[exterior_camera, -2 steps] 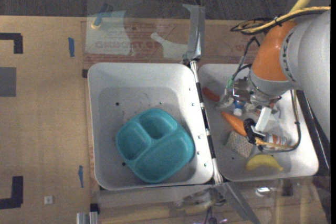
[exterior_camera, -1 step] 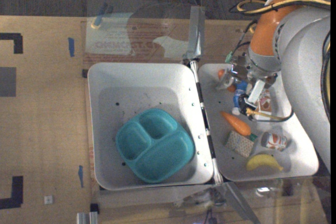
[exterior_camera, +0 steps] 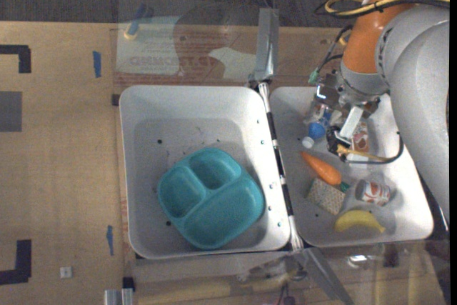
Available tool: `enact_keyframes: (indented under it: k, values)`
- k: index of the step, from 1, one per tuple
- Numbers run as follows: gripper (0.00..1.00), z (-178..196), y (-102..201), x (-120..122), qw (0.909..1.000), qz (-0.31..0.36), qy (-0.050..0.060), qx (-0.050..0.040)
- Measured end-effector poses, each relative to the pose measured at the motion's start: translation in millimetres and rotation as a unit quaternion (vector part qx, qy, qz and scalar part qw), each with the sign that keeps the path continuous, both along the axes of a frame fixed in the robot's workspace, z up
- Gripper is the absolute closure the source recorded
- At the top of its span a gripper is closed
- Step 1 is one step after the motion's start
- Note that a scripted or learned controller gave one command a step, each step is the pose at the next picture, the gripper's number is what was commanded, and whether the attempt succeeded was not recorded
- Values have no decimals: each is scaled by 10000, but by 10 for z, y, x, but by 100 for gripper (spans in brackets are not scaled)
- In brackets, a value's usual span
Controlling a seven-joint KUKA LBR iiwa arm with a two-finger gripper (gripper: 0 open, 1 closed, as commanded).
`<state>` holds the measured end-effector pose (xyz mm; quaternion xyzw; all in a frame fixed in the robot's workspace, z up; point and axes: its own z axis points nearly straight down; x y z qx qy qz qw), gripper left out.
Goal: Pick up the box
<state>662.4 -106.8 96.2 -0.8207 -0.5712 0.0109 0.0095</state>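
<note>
You are looking at the gripper (exterior_camera: 341, 126) hanging low over the upper part of the right bin (exterior_camera: 418, 221), and whether it is spread or pinching cannot be told. The box (exterior_camera: 360, 137) is lying just beside it, partly hidden; it is probably light, stiff card, best taken across its narrow sides. A carrot (exterior_camera: 323, 168), a can (exterior_camera: 373, 191), a banana (exterior_camera: 358, 222) and a blue-capped bottle (exterior_camera: 315, 130) are crowding it. A teal tray (exterior_camera: 211, 198) is sitting in the left bin (exterior_camera: 139, 111).
</note>
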Motion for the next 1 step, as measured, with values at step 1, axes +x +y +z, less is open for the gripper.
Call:
enact_keyframes:
  k: [1]
  values:
    - [100,-82,-721,-879,9908,1339,-168,45]
